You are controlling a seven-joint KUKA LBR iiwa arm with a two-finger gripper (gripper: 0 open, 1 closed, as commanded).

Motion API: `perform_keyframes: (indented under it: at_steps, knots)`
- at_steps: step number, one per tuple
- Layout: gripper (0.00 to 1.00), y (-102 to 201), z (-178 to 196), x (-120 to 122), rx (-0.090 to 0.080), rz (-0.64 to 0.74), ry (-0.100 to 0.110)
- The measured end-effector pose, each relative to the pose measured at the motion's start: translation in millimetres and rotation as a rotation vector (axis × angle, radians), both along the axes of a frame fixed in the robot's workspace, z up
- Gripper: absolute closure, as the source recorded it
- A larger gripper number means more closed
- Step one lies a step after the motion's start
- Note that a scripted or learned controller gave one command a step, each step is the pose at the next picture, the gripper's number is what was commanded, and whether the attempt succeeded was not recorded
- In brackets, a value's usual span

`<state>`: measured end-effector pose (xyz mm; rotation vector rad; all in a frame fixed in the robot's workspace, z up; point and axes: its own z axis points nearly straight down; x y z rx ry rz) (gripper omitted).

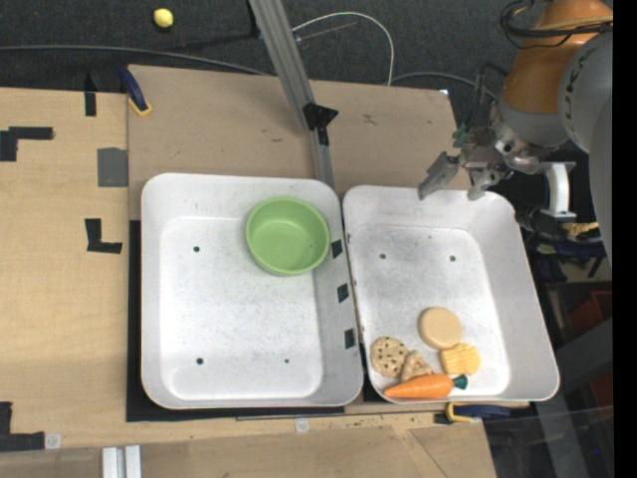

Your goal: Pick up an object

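The gripper (454, 180) is at the far edge of the right bin (518, 267), above its rim, and its two fingers are spread apart with nothing between them, so it is released. The arm (557, 63), grey with an orange band, comes in from the right, at the far side of the bench (60, 267). In the left bin (164, 267) there is one green bowl (288, 235), upright, in the far right part, near the wall between the two bins. The other objects are together in the near part of the right bin, well apart from the gripper. A round tan piece (439, 327) lies there, and just near of it, on the right, a yellow piece (461, 358). Left of these is a cookie (387, 354) with dark spots, and beside it a small brownish piece (415, 366) that I cannot identify. A carrot (424, 387) lies along the near wall, its green end to the right. A small yellow ball (163, 17) is on the dark floor, far left, beyond the bench.
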<state>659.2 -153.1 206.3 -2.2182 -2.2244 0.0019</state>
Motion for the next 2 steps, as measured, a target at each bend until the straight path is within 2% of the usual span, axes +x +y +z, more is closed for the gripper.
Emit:
perform_keyframes:
  at_steps: [1, 2]
  knots:
    - [0.0, 0, 0, 0, 0.0, 0.0, 0.0]
    - [0.0, 5, -63, -6, 0.001, 0.0, 0.007]
